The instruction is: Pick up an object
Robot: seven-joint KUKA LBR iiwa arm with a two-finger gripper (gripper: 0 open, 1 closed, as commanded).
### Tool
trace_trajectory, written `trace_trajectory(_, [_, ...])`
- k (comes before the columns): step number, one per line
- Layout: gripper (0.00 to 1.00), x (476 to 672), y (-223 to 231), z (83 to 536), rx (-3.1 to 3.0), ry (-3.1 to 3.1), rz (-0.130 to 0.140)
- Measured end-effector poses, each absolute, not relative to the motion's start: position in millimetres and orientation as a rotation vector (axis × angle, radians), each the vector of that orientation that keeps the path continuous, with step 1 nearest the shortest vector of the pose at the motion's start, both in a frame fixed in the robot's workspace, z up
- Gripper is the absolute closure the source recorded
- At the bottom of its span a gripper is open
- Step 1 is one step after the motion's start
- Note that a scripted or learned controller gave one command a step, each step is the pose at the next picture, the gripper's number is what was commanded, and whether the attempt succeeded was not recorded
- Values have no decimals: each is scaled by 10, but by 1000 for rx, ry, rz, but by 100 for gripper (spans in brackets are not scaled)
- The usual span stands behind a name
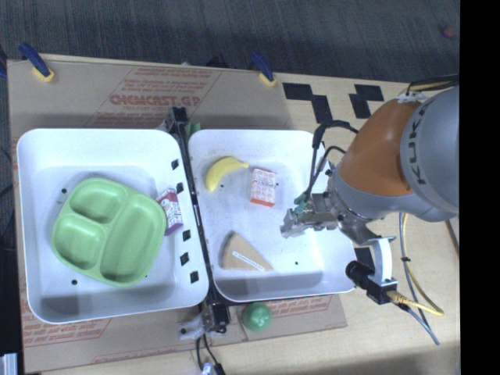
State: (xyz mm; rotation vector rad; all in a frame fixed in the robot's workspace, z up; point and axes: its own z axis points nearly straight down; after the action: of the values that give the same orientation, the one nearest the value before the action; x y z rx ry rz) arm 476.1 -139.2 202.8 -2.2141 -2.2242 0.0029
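- Plainly, the step in hand looks like the approach: the gripper [301, 219] hangs over the right bin [308, 281], toward that bin's right edge, and nothing is seen between its parts.
- How far the jaws stand apart I cannot tell; the wrist hardware hides them from this slanting angle.
- Three candidates lie in the right bin. The orange-and-white packet [263, 187] sits near the bin's far edge, just left of the gripper and a little beyond it. The banana [222, 171] lies further left, close to the far-left corner. The tan wedge [244, 255] rests by the near edge, left of the gripper and nearer the camera.
- The packet is the closest thing to the jaws, yet clearly apart from them, with bare bin floor between.
- To do this well, I judge the arm should settle on one target before descending, centre the jaws over it, and line them across its shorter side.
- The packet lies flat, so the tips would need to reach nearly to the floor to catch it; the banana's curve may roll under a glancing touch.
- A green divided plate [109, 229] and a small wrapped item [171, 208] sit in the left bin [39, 151], well apart from the gripper; a green ball [256, 316] rests outside, by the right bin's near edge.
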Motion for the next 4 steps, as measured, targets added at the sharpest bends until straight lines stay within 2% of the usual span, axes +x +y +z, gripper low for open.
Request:
trace_trajectory(1, [100, 4770, -1274, 1925, -2212, -2229, 2])
trace_trajectory(2, [100, 4772, -1632, 2245, -2216, -2227, 1])
trace_trajectory(3, [100, 5516, -1456, 2078, -2214, -2227, 0])
trace_trajectory(4, [0, 5514, -1461, 2079, -2214, -2227, 1])
